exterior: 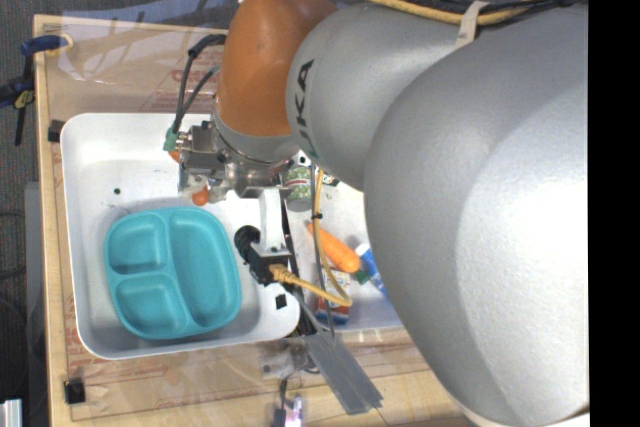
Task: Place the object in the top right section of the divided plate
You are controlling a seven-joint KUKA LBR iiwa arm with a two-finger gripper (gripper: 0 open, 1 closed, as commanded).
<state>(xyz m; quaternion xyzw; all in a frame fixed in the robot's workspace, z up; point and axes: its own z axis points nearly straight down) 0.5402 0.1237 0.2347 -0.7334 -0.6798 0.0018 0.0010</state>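
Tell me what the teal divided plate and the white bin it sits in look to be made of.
The divided plate looks like moulded plastic with a matt finish: one even teal colour and soft rounded ridges between its sections. The bin is probably thin plastic too, smooth and faintly glossy, with rounded corners.

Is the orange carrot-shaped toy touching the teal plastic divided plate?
Apart. The camera view shows the orange carrot-shaped toy lying well right of the teal divided plate, with a plain gap between them.

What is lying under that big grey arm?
An orange object and something blue peek out at the edge of the arm. It hides whatever else lies beneath.
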